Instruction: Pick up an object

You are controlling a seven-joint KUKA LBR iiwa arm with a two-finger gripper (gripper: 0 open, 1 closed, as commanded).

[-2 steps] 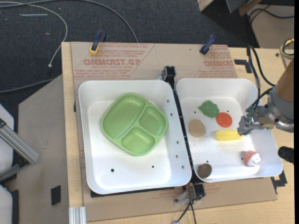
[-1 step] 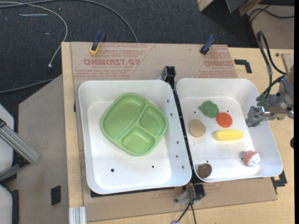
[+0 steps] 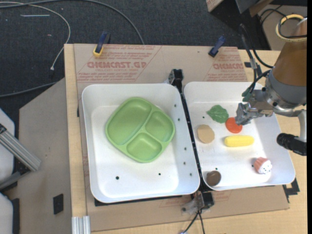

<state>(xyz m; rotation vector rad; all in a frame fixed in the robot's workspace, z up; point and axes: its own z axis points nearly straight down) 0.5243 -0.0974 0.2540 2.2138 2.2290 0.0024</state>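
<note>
The gripper (image 3: 242, 117) is poised directly over the red toy (image 3: 234, 126) near the right bin (image 3: 287, 172) centre; whether it is released or clenched cannot be told. The green leafy piece (image 3: 217, 113) and yellow toy (image 3: 239, 141) lie just beside, so either could be nudged, or the red toy pushed aside.

A light green, three-compartment plastic tray (image 3: 140, 128) lies tilted in my left shallow white bin (image 3: 92, 145). Both bins sit on a brown cardboard sheet (image 3: 122, 62), clipped at its far edge by two blue clamps (image 3: 101, 43). Grey cables (image 3: 44, 13) cross the dark carpet (image 3: 29, 57).

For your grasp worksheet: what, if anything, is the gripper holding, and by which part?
Cannot be told: the gripper sits directly above the small red round object, hiding any contact.
</note>
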